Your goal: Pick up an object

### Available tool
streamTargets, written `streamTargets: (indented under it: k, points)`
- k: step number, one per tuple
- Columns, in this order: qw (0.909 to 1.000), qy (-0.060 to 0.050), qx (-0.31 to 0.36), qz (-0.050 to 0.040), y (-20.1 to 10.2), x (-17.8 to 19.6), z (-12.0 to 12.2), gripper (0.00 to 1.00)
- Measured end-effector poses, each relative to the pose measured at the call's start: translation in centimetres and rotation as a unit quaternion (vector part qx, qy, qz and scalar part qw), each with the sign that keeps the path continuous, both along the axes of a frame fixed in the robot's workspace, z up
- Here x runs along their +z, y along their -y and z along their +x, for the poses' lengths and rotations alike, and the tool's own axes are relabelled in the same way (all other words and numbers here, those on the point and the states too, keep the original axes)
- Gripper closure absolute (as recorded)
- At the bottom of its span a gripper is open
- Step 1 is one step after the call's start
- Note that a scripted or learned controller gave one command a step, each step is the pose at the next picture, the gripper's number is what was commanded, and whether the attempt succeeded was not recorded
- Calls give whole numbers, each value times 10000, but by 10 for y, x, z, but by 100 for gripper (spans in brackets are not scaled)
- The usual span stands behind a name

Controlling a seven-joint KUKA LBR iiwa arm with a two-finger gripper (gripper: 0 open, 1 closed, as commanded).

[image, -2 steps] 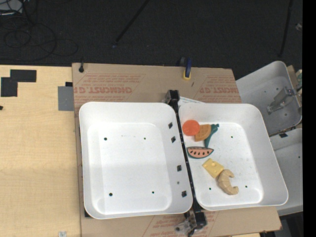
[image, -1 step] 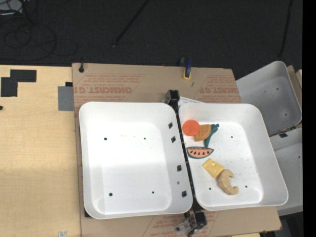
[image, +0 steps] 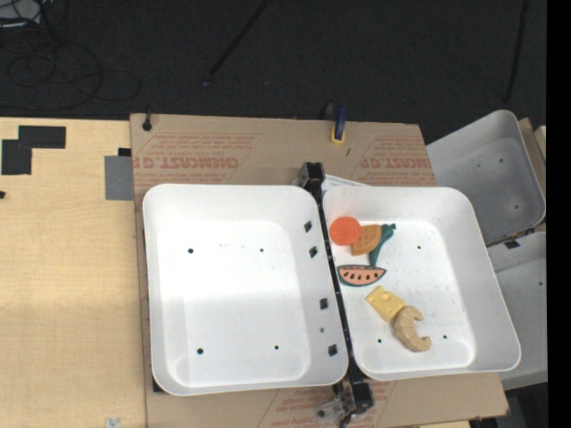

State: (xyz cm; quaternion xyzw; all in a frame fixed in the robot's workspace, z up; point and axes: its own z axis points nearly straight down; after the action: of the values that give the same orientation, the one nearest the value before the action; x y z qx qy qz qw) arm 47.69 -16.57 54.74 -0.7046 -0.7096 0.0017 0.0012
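Toys lie together in the right bin (image: 464, 239), at its left side, near the middle of the frame. An orange ball (image: 345, 231) touches a tan piece (image: 368, 238) with a teal stem (image: 382, 242) beside it. Just below lies a watermelon slice (image: 360, 275), then a yellow cheese wedge (image: 385, 303) and a beige curved piece (image: 411, 330), close to each other. The left bin (image: 178, 221) sits beside it on brown cardboard (image: 223, 154). Gripper state: I cannot tell.
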Motion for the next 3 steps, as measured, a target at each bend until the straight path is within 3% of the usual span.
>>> streamTargets:
  k: [2, 3]
  points:
    - [10000, 15, -2, 3, -135, -27, 119, 100]
    - [10000, 21, -7, 3, -198, -10, 158, 100]
